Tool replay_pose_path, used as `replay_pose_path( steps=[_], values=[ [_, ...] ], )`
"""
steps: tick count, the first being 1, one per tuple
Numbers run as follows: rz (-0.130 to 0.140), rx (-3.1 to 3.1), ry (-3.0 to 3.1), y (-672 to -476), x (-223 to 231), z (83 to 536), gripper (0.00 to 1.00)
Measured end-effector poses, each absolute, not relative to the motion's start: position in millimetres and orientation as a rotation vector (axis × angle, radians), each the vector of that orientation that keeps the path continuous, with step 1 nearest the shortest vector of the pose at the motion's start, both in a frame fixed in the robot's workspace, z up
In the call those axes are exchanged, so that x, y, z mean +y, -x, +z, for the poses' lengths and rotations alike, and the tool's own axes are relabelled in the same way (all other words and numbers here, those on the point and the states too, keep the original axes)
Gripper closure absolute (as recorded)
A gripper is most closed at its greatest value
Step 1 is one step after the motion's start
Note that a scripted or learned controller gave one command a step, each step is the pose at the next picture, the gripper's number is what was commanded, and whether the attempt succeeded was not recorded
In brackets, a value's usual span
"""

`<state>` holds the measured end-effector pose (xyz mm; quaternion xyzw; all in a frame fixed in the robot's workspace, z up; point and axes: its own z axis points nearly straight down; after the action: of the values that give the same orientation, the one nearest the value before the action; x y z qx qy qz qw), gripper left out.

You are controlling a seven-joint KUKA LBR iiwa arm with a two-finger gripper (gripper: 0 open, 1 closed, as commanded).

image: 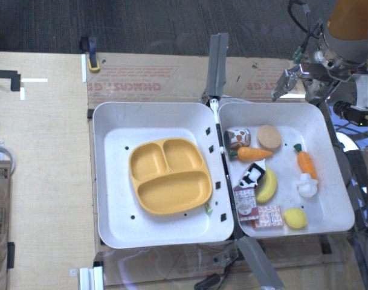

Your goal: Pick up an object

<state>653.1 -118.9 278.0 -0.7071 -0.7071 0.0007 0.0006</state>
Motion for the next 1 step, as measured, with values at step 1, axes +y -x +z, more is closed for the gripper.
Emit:
replay_pose_path(
  steps=[1],
  values=[
    [0.001, -2.61, 1.751, -659.5, -111.7, 318.6, 0.0]
  ],
)
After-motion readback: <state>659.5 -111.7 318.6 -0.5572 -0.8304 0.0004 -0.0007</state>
